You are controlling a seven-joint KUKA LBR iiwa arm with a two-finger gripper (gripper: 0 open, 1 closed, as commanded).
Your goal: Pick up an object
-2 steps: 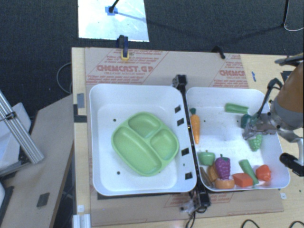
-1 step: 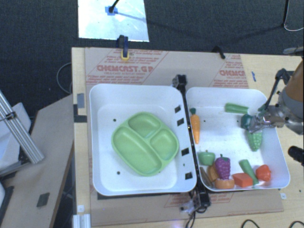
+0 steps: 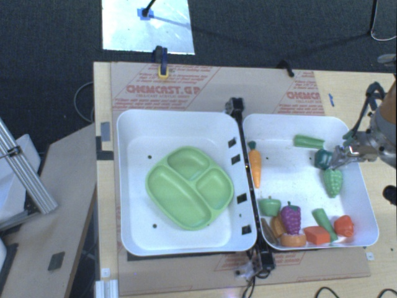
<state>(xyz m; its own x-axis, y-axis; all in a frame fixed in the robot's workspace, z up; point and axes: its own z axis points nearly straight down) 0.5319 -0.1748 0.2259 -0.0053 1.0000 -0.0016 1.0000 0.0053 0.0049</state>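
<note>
From the overhead camera I see the desk [image 3: 105, 166] carrying two shallow white bins side by side, resting on a brown protective sheet printed with red lettering. The left bin [image 3: 133, 135] holds a pale green divided plate [image 3: 189, 188], lying flat with its three compartments facing up, roughly in the middle of the bin floor. The right bin [image 3: 282, 132] holds the toy food: an orange carrot [image 3: 254, 166] lies lengthwise just beside the bin's left wall, a green cucumber-like piece [image 3: 308, 142] lies near the far edge, and a green bunch of grapes [image 3: 334, 182] sits towards the right wall. Along the near edge I see a cluster packed close together: a green pepper [image 3: 270, 205], a purple bunch of grapes [image 3: 290, 218], an orange-red block [image 3: 317, 234], a green pod-like piece [image 3: 324, 221] and a red tomato-like piece [image 3: 344, 226], several of them touching. The arm comes in from the right edge, and its gripper [image 3: 333, 158] hangs over the right part of the right bin, low between the cucumber-like piece and the green grapes. A small dark teal object [image 3: 322, 159] sits right at the tip of the gripper, just above the green grapes in the frame; I cannot tell whether it is between the fingers or just beside them, and I cannot tell whether the fingers are spread or closed, as they blur into that object at this angle
</note>
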